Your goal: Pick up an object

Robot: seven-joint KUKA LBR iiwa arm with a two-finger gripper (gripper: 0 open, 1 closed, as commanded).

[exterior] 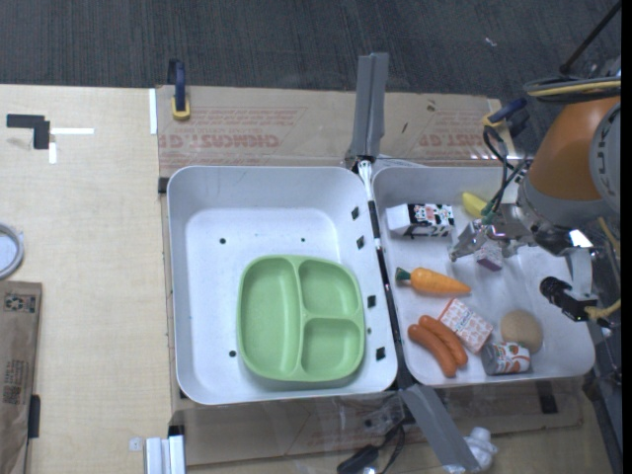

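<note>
My arm (583, 156) runs off the right edge, so I can't see its base. My gripper (489, 240) is a blur of metal; what it covers is unclear. A yellow thing (475, 203) peeks out, half hidden behind it.

Wooden bench (89, 225), two white bins (188, 265), cardboard sheet (286, 126)

1. The arm (583, 156) is grey, with a broad, rounded orange band above the wrist.
2. Thin black cables run along the wrist, beside a small blue and yellow fitting near the top.
3. The gripper (486, 243) is bare silvery metal with thin parts.
4. A black, rounded piece juts from the arm's lower side, just beside a white bracket.
</note>
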